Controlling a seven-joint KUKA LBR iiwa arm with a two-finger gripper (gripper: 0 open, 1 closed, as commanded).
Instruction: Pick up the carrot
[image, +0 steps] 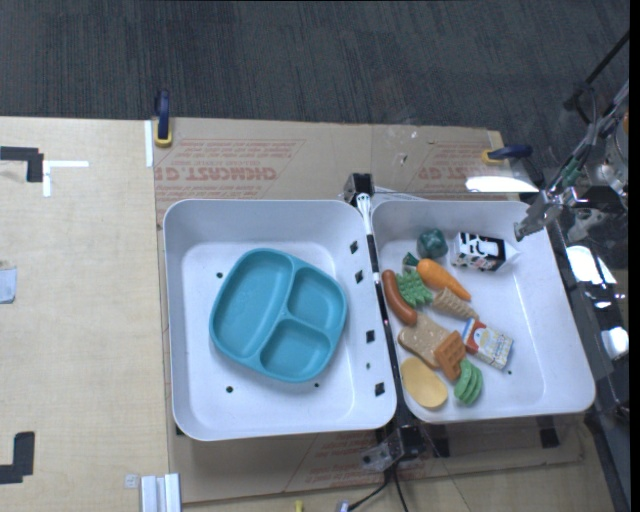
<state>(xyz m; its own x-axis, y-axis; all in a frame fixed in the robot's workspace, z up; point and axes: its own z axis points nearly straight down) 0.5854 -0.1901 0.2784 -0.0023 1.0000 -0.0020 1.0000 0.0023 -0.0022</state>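
The carrot (443, 277), orange and tapered, lies in the upper middle of the right bin (560, 330), pointing down to the right. It touches a green leafy toy (414, 290) on its left and a beige cone-like piece (456, 304) below it. My gripper (533, 219) hangs at the bin's upper right rim, well to the right of the carrot and higher up, with nothing visibly held. The arm behind it runs off the right edge.
Around the carrot lie a red sausage (397, 297), a dark green lump (432, 242), a black-and-white carton (480, 251), toast (432, 343), a small juice box (490, 345), a yellow disc (424, 384) and a green piece (467, 383). The left bin (190, 380) holds a blue divided plate (278, 315).
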